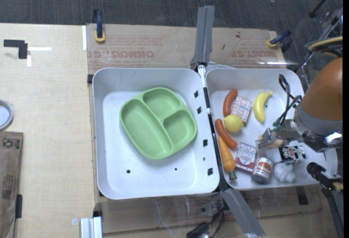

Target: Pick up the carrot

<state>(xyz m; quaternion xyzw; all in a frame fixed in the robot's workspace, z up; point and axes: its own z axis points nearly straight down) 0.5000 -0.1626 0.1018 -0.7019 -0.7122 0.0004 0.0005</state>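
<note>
The carrot point(227, 158) lies in the right bin point(246, 74), close against that bin's left wall and toward its near end, its long axis running roughly along the wall, with a slight slant. Its thick orange end points toward the far side of the bin, while a green tip at the near end points toward the bin's front left corner. Just beyond its far end lies a sausage point(225, 133), and beyond that a lemon point(233, 123); a small red-and-white packet point(246, 155) sits just beside the carrot on the side away from the wall, with a can point(263, 170) past it. The gripper point(268, 139) hangs over the middle of the right bin, apart from the carrot, with the packet between them. Whether its jaws are apart or together cannot be told, and nothing is seen clamped in them.
</note>
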